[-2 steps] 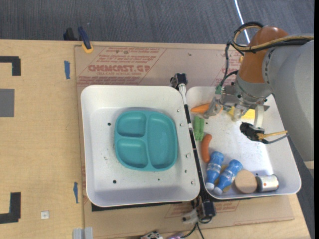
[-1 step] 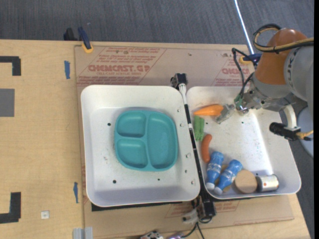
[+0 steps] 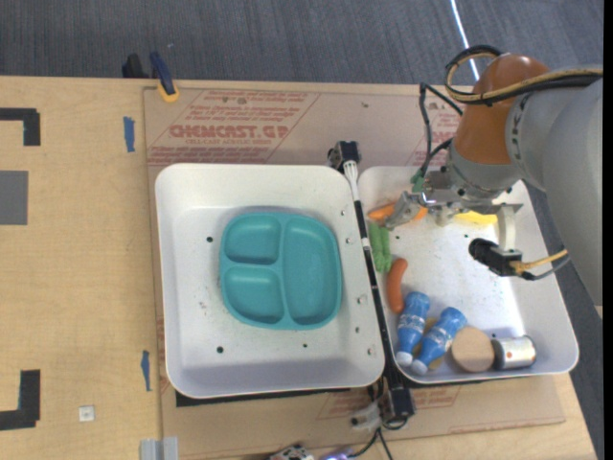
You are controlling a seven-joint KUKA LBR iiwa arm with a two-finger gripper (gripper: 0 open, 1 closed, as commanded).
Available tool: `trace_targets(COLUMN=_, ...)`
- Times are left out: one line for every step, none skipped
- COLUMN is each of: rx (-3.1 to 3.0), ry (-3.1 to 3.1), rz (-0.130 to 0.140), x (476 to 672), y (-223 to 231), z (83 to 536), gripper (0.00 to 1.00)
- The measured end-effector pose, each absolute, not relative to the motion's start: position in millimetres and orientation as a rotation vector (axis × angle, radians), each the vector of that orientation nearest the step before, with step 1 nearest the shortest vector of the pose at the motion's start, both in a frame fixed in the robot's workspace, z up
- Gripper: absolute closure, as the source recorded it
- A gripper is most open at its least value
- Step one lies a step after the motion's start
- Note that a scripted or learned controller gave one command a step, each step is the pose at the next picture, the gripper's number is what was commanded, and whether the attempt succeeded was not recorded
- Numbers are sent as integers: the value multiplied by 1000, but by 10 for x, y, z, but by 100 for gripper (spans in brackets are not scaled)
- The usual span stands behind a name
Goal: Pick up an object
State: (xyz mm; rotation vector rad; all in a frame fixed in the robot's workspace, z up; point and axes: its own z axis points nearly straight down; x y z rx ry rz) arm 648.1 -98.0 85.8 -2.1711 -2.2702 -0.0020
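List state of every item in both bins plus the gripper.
teal divided plate: flat in the left bin, compartments bare
gripper: low over the right bin, far end; finger state unclear
two blue bottles: lying side by side, near end
carrot: lying by the left wall
green piece: lying by the same wall
tan round object: resting at near end

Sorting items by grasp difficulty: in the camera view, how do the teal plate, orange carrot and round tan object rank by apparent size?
1. Teal plate, by far the largest.
2. Round tan object.
3. Orange carrot: longer but thinner, so nearly equal; that ranking is unsure.
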Motion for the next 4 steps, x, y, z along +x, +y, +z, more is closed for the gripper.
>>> trace_targets(rx=-2191, ry=-2231, rz=28, x=6625, y=-961, z=844, gripper=0)
trace_targets(rx=-2081, ry=-2357, rz=0, x=5567, y=-1165, z=865, gripper=0)
trace_targets(rx=-2106, ry=-2336, rz=-4, x=4806, y=-962, z=867, gripper=0)
trace_targets(rx=-2116, ry=-2340, rz=-7, x=4826, y=-978, z=976, gripper=100)
